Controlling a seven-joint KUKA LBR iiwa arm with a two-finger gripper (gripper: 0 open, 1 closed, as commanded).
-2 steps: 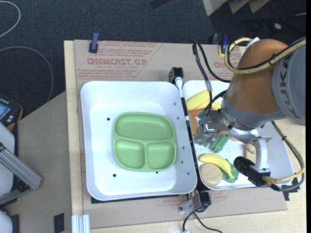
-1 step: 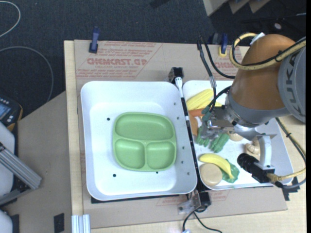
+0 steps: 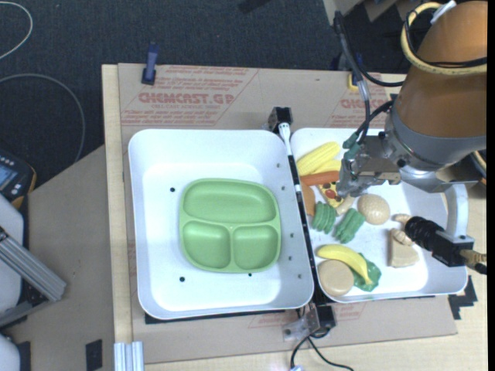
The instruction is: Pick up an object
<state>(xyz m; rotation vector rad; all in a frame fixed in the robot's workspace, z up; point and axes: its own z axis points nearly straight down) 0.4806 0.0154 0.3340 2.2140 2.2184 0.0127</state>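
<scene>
The gripper [image 3: 346,182] hangs low over the upper left part of the right bin [image 3: 433,280], in the right half of the frame, its tip down among a cluster of toy food; whether it is apart, together or clamped on anything cannot be told from this angle. Directly around it lie a yellow corn-like piece [image 3: 319,159] toward the upper left, an orange carrot-shaped piece [image 3: 315,180] just beside the tip, and a small red and yellow item [image 3: 332,194] partly hidden under the tool. Just below sit two green pods [image 3: 337,221], touching each other, and a beige egg-shaped object [image 3: 373,208] to their right. Lower in the bin a yellow banana [image 3: 346,258] rests against a round tan disc [image 3: 336,277] with a green leafy piece [image 3: 372,274] at its right end. A pale tan chunk [image 3: 402,249] lies toward the right, near a black cylindrical part [image 3: 435,239] of the arm. The left bin [image 3: 151,207], touching the right one along a shared edge, holds a green divided plate [image 3: 230,224] with three compartments in its centre. Both bins rest on a brown cardboard sheet [image 3: 193,95] printed in red with "CHEMCAST G P" and smaller lines below it too small to read; a blue clip [image 3: 149,62] sits at its upper left corner
</scene>
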